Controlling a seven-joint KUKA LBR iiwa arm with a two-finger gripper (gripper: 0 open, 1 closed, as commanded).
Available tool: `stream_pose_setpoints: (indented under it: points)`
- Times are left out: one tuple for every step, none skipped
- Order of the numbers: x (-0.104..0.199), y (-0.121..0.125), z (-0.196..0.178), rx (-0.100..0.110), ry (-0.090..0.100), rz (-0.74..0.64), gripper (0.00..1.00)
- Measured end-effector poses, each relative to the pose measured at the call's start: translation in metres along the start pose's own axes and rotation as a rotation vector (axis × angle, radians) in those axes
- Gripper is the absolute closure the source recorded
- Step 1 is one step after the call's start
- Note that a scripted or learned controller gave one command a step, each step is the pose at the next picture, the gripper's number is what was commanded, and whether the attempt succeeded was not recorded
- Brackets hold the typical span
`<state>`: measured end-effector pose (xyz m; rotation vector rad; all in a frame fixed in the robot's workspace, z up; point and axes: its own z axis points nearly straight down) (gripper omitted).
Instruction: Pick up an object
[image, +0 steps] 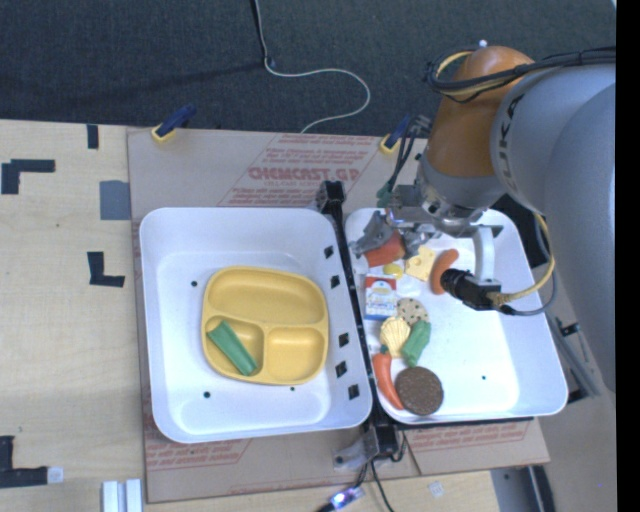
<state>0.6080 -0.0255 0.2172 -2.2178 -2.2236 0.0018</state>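
My gripper (383, 236) hangs low over the far left corner of the right bin (520, 390), under the orange-banded wrist. Just below it lies a red toy piece (384, 256), partly covered by the gripper. Close by are a yellow cheese wedge (422, 264) and an orange-red sausage (442, 270). Further toward the front lie a small white and red carton (380, 297), a tan cracker (410, 310), a green pickle (416, 341), an orange carrot (386, 378) and a brown round patty (419, 390).
The left bin (170, 250) holds a yellow divided plate (266, 325) with a green pickle (232, 347) in its left compartment. Black clips (343, 330) line the seam between the bins. The grey arm covers the right bin's far right side.
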Motion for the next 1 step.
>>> stream_pose_setpoints:
  points:
    - [0.0102, 0.0036, -0.0159, -0.001, 0.000, 0.000, 1.00]
